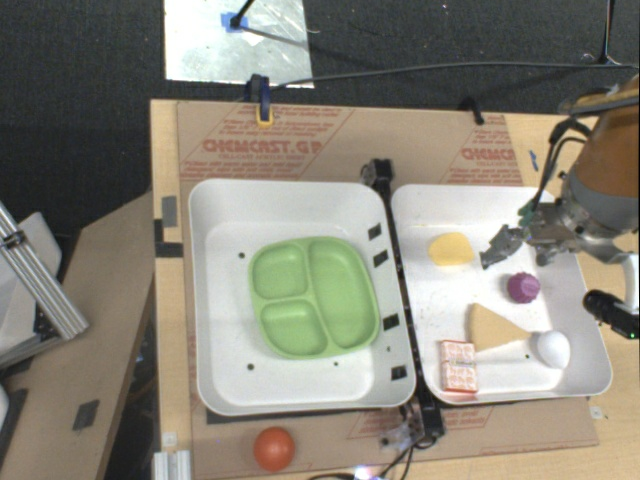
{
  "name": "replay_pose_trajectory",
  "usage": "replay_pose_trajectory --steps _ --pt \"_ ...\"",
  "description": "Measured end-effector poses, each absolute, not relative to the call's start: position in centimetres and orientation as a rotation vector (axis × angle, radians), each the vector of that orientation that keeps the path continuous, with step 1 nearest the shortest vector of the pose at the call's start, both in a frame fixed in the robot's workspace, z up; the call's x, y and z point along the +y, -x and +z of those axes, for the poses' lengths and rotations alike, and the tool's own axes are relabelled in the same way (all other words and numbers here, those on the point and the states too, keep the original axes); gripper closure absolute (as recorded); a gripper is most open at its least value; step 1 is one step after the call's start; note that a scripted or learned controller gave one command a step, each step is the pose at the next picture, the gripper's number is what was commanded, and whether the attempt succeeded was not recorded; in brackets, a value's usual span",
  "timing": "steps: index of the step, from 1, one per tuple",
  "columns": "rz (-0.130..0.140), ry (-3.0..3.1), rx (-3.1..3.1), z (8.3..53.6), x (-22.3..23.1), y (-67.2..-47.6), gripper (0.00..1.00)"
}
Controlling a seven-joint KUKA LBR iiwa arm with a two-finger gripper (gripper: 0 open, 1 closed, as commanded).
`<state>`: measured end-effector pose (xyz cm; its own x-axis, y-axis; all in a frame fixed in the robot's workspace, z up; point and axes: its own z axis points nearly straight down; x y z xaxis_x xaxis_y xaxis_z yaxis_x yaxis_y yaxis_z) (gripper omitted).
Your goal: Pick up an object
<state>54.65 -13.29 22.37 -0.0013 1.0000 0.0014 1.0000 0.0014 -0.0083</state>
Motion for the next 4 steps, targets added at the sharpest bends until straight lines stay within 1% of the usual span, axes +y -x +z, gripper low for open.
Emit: replay_pose_trajectory --steps 1,2,3,4 --pt "-0.001 2.219 -2.226 22.9 -13.3 -54.9 0.00" --pt "0.003 2.217 -2.221 16.8 -13.2 -55.4 0.00" --pt "0.002 2.218 -2.221 12.5 -13.3 -55.0 0.00" --pt "0.002 2.218 -2.221 8.2 -13.3 -55.0 0.00"
